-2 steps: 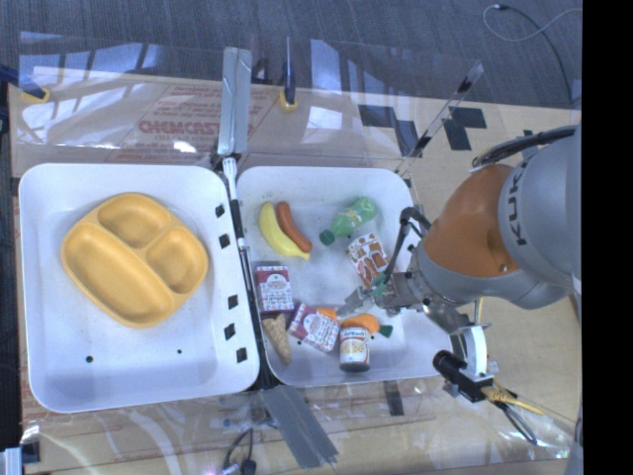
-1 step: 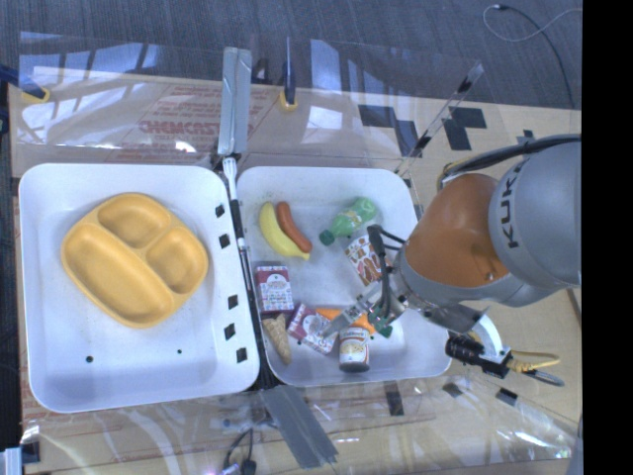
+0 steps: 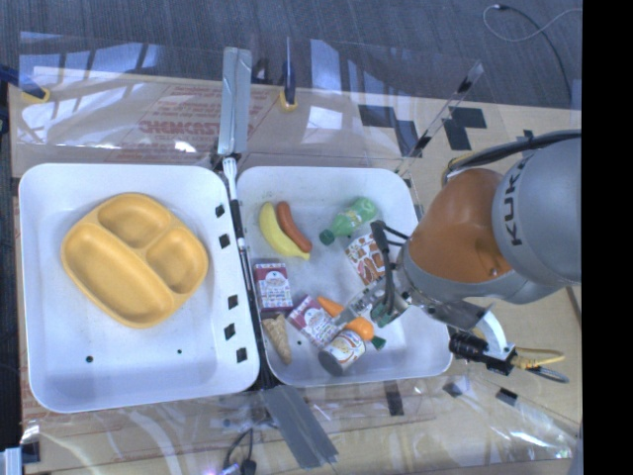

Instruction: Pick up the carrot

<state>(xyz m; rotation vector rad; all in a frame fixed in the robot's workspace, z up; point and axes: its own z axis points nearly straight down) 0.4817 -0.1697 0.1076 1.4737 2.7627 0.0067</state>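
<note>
The carrot (image 3: 358,328) is a small orange piece with a green end. It lies in the right bin (image 3: 415,359) near the front, between a snack packet (image 3: 315,322) and a small can (image 3: 341,349). My gripper (image 3: 382,303) hangs over the right side of this bin, just up and to the right of the carrot and close above it. The grey arm with its orange band (image 3: 455,240) covers the bin's right edge. I see nothing lifted off the bin floor.
The right bin also holds a yellow banana (image 3: 272,234), a red sausage (image 3: 293,226), a green bottle (image 3: 348,218), a patterned packet (image 3: 366,255), a red box (image 3: 273,285) and a waffle cone (image 3: 278,336). A yellow divided plate (image 3: 134,257) lies in the left bin (image 3: 59,374).
</note>
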